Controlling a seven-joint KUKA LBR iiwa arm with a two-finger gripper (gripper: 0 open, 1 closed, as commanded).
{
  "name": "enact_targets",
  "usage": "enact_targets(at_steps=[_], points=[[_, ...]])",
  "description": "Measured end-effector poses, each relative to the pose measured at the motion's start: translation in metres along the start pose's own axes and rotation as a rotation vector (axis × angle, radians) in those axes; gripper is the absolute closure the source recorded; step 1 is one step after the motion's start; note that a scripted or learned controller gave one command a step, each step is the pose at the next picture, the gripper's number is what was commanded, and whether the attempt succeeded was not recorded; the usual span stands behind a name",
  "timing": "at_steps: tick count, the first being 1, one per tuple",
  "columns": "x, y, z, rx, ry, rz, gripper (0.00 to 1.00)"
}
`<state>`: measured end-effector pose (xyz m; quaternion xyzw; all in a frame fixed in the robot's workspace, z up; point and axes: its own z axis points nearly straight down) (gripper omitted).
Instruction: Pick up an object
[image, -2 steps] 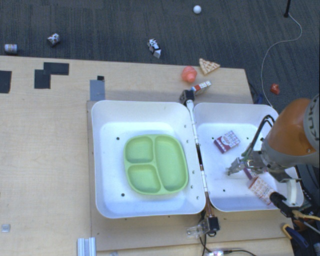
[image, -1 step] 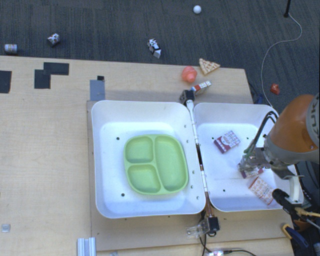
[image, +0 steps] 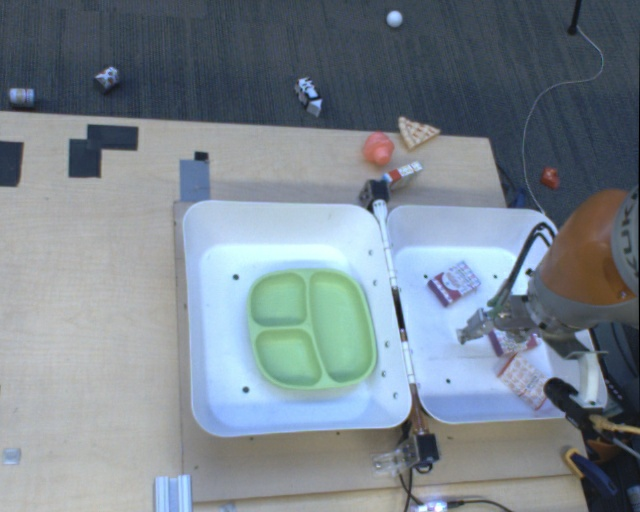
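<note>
**Gripper low in the right bin**

We see the gripper (image: 487, 328) down near the right bin's (image: 440, 395) right edge; whether it is spread or pinching we cannot tell. A red-and-white packet (image: 453, 283) lies toward the bin's far edge, another (image: 523, 379) at its near-right corner. The left bin (image: 200, 330) carries a green divided tray (image: 311, 329).

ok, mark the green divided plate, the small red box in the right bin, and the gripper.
green divided plate (image: 312, 329): camera view, on the ridge between its compartments.
small red box (image: 453, 283): camera view, middle of its top face.
gripper (image: 476, 330): camera view, at its tip over the right bin's floor.
</note>
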<state>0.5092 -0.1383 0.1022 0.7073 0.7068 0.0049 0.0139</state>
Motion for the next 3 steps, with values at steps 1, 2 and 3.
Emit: enact_targets(at_steps=[1, 2, 3], points=[[-0.001, 0.002, -0.011, -0.006, -0.003, 0.000, 1.00], [-0.002, 0.062, -0.114, 0.021, 0.012, -0.006, 1.00], [-0.018, 0.148, -0.143, 0.021, 0.012, -0.006, 1.00]])
